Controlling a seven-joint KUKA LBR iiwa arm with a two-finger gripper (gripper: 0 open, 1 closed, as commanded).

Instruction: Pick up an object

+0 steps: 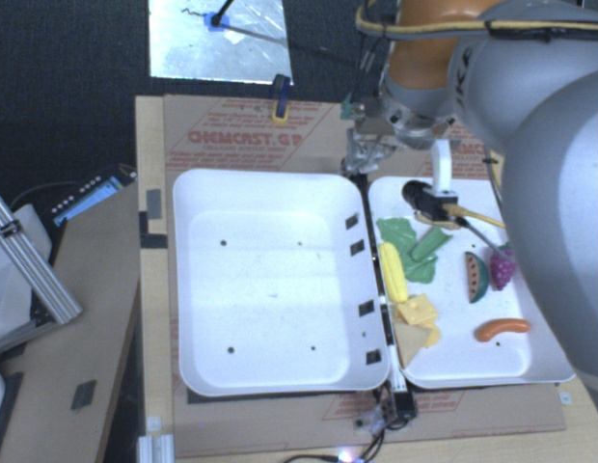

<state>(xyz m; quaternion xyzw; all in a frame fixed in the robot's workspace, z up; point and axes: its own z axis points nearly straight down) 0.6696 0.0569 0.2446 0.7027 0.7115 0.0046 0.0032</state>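
Overhead, the grey arm with its orange band is reaching in from the right, and the gripper (361,158) is hanging over the far end of the divide between the two bins; whether it is wide or narrow I cannot tell. Nothing is showing between its tips. The left bin (198,258) is sitting beside the right bin (530,360), where the objects are lying: a yellow corn cob (392,271) against the left wall, green leafy pieces (413,246) just beside it, a watermelon slice (474,276) touching purple grapes (502,267), and an orange sausage (502,329) nearer the front.
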